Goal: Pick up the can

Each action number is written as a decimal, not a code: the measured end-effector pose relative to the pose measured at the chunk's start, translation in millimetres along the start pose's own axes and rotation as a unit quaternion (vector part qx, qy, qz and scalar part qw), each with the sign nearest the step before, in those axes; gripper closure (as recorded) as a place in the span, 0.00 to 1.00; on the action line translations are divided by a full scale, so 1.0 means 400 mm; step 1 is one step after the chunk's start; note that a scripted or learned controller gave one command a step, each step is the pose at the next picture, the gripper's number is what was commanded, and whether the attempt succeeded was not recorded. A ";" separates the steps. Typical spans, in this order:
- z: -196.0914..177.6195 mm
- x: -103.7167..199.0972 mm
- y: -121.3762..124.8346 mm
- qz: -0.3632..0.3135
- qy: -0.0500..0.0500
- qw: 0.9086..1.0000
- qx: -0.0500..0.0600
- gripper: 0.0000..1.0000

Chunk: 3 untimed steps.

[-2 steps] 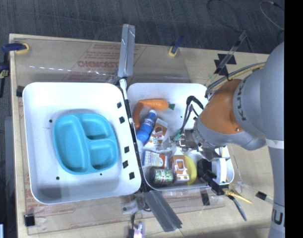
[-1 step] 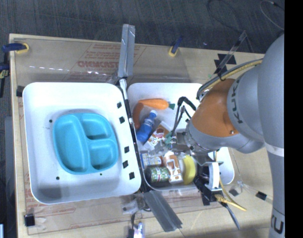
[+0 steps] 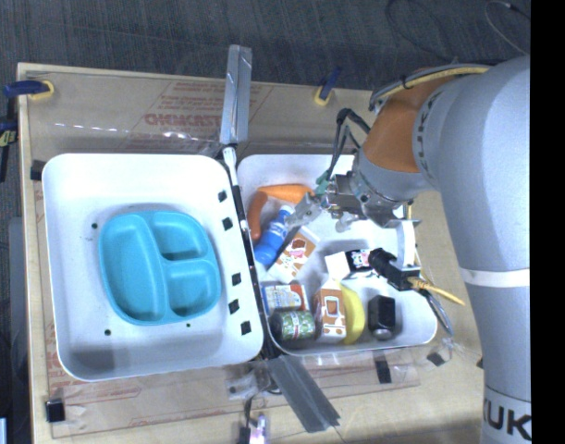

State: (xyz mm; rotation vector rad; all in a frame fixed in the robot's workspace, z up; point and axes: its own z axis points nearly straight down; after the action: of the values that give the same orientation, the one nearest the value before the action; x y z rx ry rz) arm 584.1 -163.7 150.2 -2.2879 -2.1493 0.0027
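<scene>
Claw [image 3: 321,202] poised low in the right bin [image 3: 411,333], amid clutter.
Its fingers are seen slightly parted, with nothing held between them, just beside the blue bottle [image 3: 274,234] and orange item [image 3: 280,197]. The can [image 3: 294,325] is left lying on its side at the bin's near edge, well apart. A blue divided tray [image 3: 159,265] is seen in the left bin [image 3: 69,340].

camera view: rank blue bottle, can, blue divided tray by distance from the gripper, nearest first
From the gripper, over the right bin's upper part:
1. Blue bottle, just beside it on the view's left, lying against the orange item.
2. Can, at the right bin's near edge, well below the gripper in the view.
3. Blue divided tray, across the divider in the left bin, clearly farthest.
</scene>
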 end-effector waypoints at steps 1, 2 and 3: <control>0.072 -0.046 -0.234 0.103 0.000 0.995 0.002 0.00; 0.041 -0.046 -0.224 0.100 0.000 0.995 -0.004 1.00; -0.311 -0.063 -0.264 0.239 0.001 0.971 0.000 1.00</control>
State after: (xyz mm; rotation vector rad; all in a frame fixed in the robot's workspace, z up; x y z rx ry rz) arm 477.4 -182.5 275.0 -2.7357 -1.5395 0.0007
